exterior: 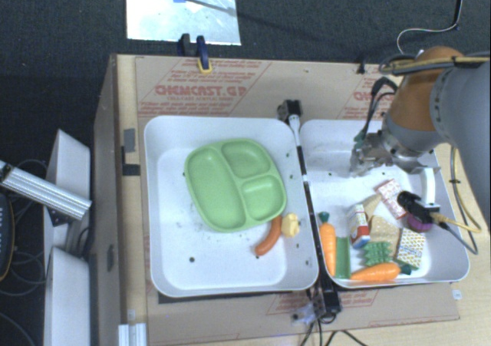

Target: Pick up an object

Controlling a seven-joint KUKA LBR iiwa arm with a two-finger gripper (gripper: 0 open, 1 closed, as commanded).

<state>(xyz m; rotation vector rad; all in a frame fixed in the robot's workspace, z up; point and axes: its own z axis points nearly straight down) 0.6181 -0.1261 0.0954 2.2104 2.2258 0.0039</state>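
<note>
**benchwatcher:** Any readable text in this shot? All I get is the red print on the cardboard sheet (pixel 230 85) under the bins. It looks like "CHEMCAST GP" along the far edge, and it seems to repeat at an angle near the far right corner, but that copy is too smeared to read.

**pickbot_fan:** Same here. A couple of the small boxes in the right bin (pixel 460 264) have printed faces, way too tiny to read though. Counts: two white bins side by side, one green divided plate (pixel 234 183) in the left bin (pixel 165 183) with three compartments, plus one little orange sausage-looking thing (pixel 268 240) touching the plate's near edge, and one yellow lump (pixel 290 225) just beside that.

**benchwatcher:** And the right bin?

**pickbot_fan:** The pile sits in its near half: two carrots (one upright-ish (pixel 327 243) by the left wall, one (pixel 375 273) lying along the near wall), one green piece (pixel 342 257) between them, then a cluster of small boxes and packets (pixel 387 235) that I can't count cleanly, and a dark purple item (pixel 417 218) to the right.

**benchwatcher:** Gripper?

**pickbot_fan:** The gripper (pixel 367 159) is low over the far part of the right bin, apart from the pile. Can't tell how it's set from this angle.
</note>
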